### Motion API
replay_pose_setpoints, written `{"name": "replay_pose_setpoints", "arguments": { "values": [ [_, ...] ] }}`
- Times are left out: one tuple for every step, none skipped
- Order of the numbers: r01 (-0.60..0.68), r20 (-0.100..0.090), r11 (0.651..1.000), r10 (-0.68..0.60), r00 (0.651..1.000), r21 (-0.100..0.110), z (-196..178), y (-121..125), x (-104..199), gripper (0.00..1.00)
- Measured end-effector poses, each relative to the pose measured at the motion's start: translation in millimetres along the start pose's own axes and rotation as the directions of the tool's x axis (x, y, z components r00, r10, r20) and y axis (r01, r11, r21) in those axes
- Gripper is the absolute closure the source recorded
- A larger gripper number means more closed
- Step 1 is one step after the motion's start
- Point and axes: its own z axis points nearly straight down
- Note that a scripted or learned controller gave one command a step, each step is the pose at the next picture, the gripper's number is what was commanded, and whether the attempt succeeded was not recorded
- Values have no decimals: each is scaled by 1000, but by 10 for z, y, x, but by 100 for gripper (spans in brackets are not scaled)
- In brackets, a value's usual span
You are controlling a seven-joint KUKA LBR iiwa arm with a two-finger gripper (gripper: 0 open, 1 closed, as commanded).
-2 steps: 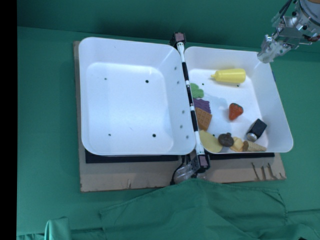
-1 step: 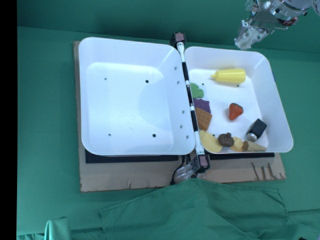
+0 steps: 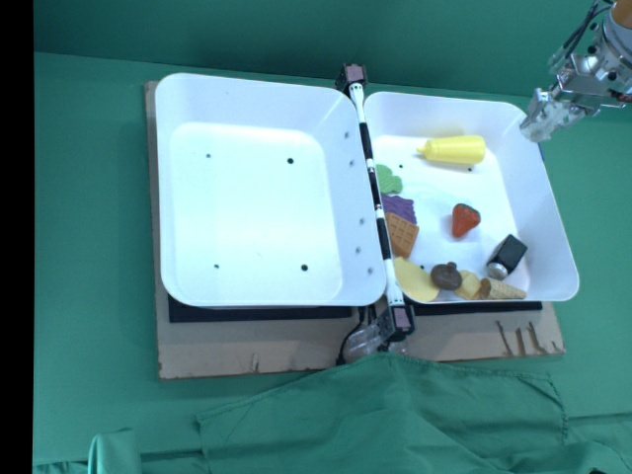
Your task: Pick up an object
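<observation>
The right bin (image 3: pixel 538 191) holds several toy foods: a yellow mustard bottle (image 3: pixel 454 149) at the back, a red strawberry (image 3: pixel 465 218) in the middle, and a black and silver can (image 3: pixel 507 256) towards the front right. Along its left wall lie a green piece (image 3: pixel 388 179), a purple piece (image 3: pixel 399 206) and an orange waffle (image 3: pixel 401 234). At the front are a yellow slice (image 3: pixel 415 281), a brown mushroom-like piece (image 3: pixel 446 276) and an ice cream cone (image 3: pixel 502 289). My gripper (image 3: pixel 542 118) hangs over the bin's back right corner, with nothing visible in it.
The left bin (image 3: pixel 183 107) sits beside the right one, joined by a black and white divider bar (image 3: pixel 367 156). Both rest on a cardboard sheet (image 3: pixel 247 354). Crumpled green cloth (image 3: pixel 395 413) lies along the front.
</observation>
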Motion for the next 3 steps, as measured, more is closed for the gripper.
{"name": "replay_pose_setpoints", "arguments": {
  "values": [
    [10,0,1000,-10,1000,-7,-99,296,156,100],
    [18,-1,1000,-18,1000,-15,-537,929,809,100],
    [8,2,1000,-8,1000,-14,-663,904,755,100]
  ]
}}
